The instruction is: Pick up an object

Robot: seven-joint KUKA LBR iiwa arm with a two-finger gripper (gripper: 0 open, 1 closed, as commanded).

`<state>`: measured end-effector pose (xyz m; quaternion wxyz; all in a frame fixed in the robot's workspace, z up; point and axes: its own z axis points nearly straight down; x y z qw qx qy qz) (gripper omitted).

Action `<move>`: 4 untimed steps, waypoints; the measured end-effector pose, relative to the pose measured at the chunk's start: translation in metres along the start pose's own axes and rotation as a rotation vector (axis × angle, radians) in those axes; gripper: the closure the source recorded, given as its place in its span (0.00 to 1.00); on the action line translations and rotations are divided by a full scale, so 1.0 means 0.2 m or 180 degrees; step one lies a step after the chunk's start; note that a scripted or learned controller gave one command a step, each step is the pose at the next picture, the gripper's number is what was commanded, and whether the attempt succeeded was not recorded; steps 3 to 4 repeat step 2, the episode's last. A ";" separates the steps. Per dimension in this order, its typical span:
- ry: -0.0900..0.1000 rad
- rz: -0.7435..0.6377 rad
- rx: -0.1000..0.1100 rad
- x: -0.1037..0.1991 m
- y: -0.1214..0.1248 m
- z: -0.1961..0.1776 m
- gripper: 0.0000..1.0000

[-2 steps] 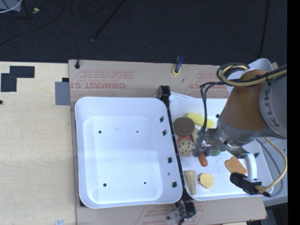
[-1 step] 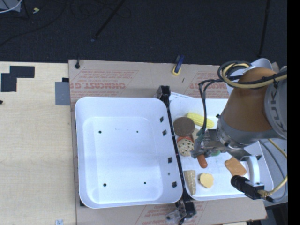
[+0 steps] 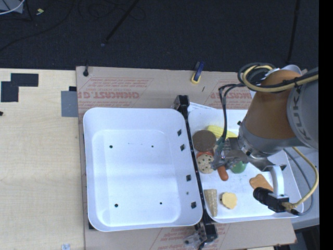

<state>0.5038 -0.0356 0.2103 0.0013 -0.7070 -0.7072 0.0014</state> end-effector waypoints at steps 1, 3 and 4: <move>0.0004 -0.0005 0.0009 0.16 0.04 0.10 1.00; 0.0006 -0.0023 -0.0007 0.51 0.21 0.05 1.00; 0.0006 -0.0023 -0.0007 0.51 0.21 0.05 1.00</move>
